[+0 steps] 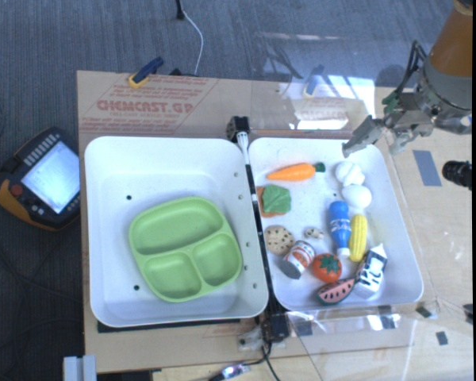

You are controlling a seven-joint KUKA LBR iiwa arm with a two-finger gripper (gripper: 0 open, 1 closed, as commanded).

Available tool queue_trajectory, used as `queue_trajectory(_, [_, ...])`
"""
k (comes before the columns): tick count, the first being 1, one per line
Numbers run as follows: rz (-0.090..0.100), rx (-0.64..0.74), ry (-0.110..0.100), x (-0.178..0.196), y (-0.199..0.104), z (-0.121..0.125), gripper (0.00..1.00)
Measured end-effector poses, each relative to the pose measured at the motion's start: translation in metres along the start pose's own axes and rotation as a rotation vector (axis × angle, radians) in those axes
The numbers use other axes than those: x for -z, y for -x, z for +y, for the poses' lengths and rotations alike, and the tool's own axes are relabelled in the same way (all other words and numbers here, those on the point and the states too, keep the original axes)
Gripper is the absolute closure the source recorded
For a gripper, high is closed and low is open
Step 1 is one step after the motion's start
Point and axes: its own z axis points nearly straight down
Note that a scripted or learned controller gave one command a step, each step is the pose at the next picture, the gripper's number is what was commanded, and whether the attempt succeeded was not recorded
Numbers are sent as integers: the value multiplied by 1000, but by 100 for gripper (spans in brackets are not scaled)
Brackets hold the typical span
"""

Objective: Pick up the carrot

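Here the carrot (292, 172) lies at the top of the right bin (404, 236), centre-right of the frame; the hand (373, 133) hovers upper right, apparently open and holding nothing.

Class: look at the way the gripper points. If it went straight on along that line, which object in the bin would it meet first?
The gripper points down-left over the right bin's upper right corner. Straight on, it would probably meet the white egg-like pieces first, before the carrot; depth is uncertain.
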Motion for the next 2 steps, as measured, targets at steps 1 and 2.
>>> queue_trajectory(1, [6,-20,-24,-134,-75,72,0])
queue_trajectory(2, [1,-254,-4,-226,-40,59,0])
